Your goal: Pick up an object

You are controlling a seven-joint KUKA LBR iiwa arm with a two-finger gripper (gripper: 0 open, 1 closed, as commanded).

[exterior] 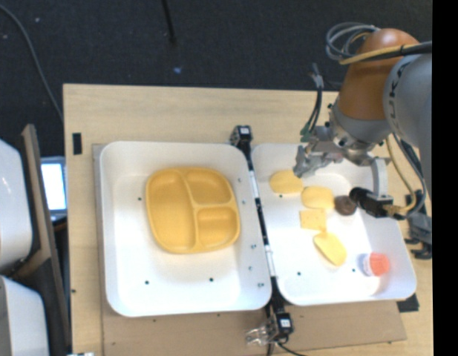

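In the right bin (318, 284) lie several pale yellow pieces: an oval one (286, 182) at the upper left, a rounder one (317, 196) beside it, a small square one (312, 219) and a wedge (330, 248) lower down. A small brown round piece (346, 205) lies to their right. An orange-capped object (375, 264) rests near the bin's right corner. My gripper (306, 165) hangs over the bin's upper part, just above and right of the oval piece. Nothing shows between its tips.
The left bin (125, 273) holds a yellow divided tray (191, 208). Black clips (243, 134) sit on the seam between the bins. The arm's grey body and orange band (370, 73) fill the upper right, with cables trailing along the right bin's far side.
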